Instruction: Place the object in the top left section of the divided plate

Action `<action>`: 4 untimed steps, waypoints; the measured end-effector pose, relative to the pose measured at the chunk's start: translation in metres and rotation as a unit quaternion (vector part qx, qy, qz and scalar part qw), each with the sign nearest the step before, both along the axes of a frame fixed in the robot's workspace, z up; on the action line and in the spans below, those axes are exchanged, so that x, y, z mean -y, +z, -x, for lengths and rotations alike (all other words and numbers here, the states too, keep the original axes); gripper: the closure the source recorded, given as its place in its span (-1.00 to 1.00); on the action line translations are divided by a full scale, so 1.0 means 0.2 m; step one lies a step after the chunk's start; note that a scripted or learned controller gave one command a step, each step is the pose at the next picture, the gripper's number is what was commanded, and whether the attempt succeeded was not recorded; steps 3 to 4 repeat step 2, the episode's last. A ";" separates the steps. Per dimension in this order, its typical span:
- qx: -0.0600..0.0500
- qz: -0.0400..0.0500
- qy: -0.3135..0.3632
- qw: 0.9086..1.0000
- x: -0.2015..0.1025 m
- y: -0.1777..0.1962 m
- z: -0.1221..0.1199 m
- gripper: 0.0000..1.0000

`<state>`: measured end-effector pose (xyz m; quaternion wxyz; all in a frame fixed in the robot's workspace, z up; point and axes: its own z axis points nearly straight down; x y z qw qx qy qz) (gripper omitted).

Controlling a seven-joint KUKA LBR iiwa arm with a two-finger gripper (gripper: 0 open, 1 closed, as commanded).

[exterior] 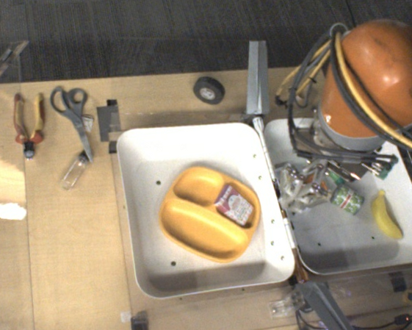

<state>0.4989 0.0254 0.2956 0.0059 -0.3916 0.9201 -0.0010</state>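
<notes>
A yellow divided plate (pixel 198 228) lies in the left white bin (pixel 144 204). A small maroon and white packet (pixel 234 205) rests in the plate's right-hand section, beside the upper left section (pixel 197 184), which holds nothing. The arm's orange and grey wrist (pixel 370 82) hangs over the right bin (pixel 348 248). Below it, my gripper (pixel 298 185) is down among shiny clutter at that bin's left wall. The arm's body and cables hide much of it.
In the right bin lie a green can (pixel 346 198), a yellow banana (pixel 385 215) and a green-handled item (pixel 384 168). On the bench to the left are scissors (pixel 77 123), red-handled pliers (pixel 27 122) and a tape roll (pixel 209 89).
</notes>
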 end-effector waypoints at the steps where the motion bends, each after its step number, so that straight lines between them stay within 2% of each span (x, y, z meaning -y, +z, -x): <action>1: 0.000 -0.001 0.020 1.000 -0.40 0.18 -0.16 1.00; 2: -0.002 0.001 0.071 0.998 -0.11 -0.19 -0.22 1.00; 4: -0.002 0.001 0.071 0.998 -0.11 -0.19 -0.22 1.00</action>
